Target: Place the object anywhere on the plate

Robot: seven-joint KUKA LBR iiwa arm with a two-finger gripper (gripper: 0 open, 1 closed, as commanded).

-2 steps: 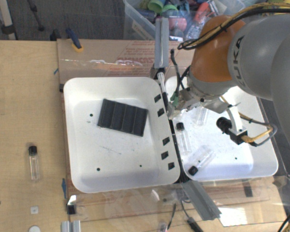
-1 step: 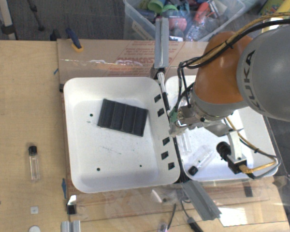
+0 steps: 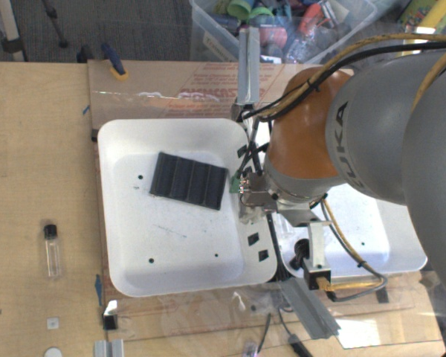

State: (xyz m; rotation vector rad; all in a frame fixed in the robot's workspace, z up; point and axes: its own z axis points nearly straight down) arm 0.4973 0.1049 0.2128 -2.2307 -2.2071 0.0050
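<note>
At the centre of the left shallow white bin [image 3: 123,266] – slightly toward 12 o'clock – lay a black ribbed rectangular slab [image 3: 189,181], flat on the bin floor. Its long edges were tilted, running from 10 o'clock down to 4 o'clock. It touched none of the bin's walls.

At 3 o'clock from the slab, and just beside its right end, the grey arm with its orange band [image 3: 305,136] hung over the seam between the two bins. The two-finger gripper [image 3: 254,225] sat below the wrist, over the left bin's right rim. The wrist hid most of it from above, so its grasp state could not be told, and nothing was seen held in it. The slab lay apart from it.

The right shallow white bin [image 3: 372,236] was largely covered by the arm and its yellow-and-black cables.

On the wooden bench at 9 o'clock from the left bin – well apart from it – lay a small clear vial with a black cap [image 3: 52,250]. At 12 o'clock, beyond the bench, stood a clear plastic tub of coloured toys [image 3: 282,10].
</note>
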